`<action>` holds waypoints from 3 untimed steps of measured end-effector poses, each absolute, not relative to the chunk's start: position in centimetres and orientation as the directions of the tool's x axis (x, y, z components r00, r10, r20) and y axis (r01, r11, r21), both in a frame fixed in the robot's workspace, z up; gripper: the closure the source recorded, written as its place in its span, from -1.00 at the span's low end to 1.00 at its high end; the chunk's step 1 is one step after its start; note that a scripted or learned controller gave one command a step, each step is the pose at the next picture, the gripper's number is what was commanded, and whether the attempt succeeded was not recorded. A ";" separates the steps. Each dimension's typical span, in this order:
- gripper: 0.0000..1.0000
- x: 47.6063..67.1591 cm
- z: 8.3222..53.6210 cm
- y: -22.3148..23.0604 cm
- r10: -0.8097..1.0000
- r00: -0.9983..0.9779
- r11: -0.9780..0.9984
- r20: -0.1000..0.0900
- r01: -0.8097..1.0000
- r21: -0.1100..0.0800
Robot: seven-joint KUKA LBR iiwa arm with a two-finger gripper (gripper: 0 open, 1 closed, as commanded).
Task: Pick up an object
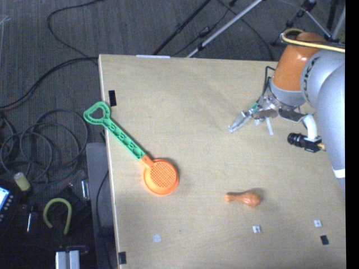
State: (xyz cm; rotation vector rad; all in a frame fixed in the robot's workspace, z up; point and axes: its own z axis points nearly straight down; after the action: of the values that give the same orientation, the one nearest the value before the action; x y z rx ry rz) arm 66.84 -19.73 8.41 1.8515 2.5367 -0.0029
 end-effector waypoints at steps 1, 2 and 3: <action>-1.00 66.9 8.4 -15.9 0.853 -0.523 0.523 0.000 0.853 0.000; 1.00 66.9 9.4 -15.8 0.853 -0.522 0.522 0.000 0.853 0.004; 1.00 66.9 20.8 -18.5 0.913 -0.407 0.407 -0.002 0.913 0.001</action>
State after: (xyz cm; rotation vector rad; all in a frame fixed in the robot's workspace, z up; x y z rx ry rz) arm 66.91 -18.48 20.79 1.7094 2.6326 -0.0006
